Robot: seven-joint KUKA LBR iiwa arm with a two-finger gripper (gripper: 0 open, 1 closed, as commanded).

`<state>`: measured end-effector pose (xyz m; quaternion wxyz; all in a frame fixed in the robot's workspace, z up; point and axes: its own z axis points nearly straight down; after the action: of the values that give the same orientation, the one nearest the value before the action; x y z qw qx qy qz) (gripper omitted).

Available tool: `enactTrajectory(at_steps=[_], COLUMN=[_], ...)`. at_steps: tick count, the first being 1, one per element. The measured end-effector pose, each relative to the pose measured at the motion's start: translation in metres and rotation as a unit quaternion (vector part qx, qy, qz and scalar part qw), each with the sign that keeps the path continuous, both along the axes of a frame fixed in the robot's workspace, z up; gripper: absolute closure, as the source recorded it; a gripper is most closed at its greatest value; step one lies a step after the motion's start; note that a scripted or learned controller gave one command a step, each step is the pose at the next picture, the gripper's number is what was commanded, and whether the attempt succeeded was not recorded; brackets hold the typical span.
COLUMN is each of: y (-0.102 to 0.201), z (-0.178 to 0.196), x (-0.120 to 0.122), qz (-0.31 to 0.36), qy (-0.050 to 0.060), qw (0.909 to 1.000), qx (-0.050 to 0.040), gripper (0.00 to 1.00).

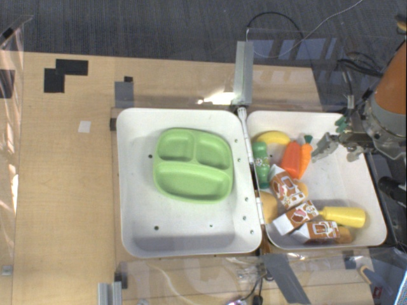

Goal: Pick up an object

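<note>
One gap decides the coming move: the gripper hangs over the right bin with the carrot just beside it, toward the divider between the bins and slightly nearer the camera. Whether the fingers stand wide or narrow cannot be told here; nothing is seen between them, so the gripper holds nothing.

The carrot is the closest candidate. It is orange with a green top, and its long axis runs roughly away from the camera, green end pointing toward the gripper's side and up the view. A grasp would likely need to close across that axis.

Farther from the gripper, past the carrot, lie a yellow banana and a green bottle against the divider. Nearer the camera than the gripper, two brown-and-white packets sit touching each other, and a yellow bottle lies on its side near the front wall. Well beyond the divider, a green divided plate rests in the left bin.
</note>
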<state>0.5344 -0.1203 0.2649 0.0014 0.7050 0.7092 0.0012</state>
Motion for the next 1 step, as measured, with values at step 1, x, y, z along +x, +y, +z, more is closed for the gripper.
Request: enactTrajectory(at_steps=[1], y=[0.0040], z=[-0.1348], x=[0.0093], qz=[-0.076], qy=[-0.008], qw=[0.9971], qx=[-0.0008], gripper=[0.00])
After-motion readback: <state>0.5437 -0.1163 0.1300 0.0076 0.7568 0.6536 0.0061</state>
